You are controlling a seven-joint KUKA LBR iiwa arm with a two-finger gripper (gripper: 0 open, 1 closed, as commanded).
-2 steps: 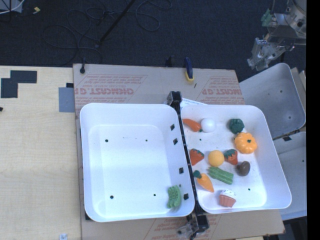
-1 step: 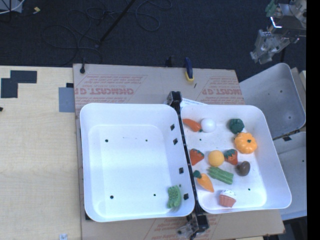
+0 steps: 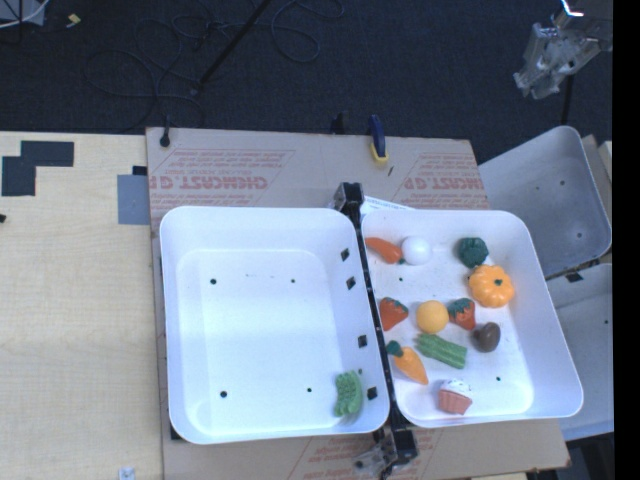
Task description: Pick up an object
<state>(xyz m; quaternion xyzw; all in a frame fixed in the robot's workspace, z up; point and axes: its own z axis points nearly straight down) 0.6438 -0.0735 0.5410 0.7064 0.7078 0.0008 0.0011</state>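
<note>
Your jaws [image 3: 556, 53] hang high beyond the right bin [image 3: 540, 268], far from the orange pumpkin [image 3: 490, 286] inside it, and I cannot tell their opening.

Cardboard sheet [image 3: 250, 173] w/ red print, well left & below gripper [image 3: 537, 73]; blue clamp [image 3: 377, 138] on its far edge. Grey metal plate [image 3: 545, 198] directly below gripper. Cables [image 3: 300, 18] far left.
</note>
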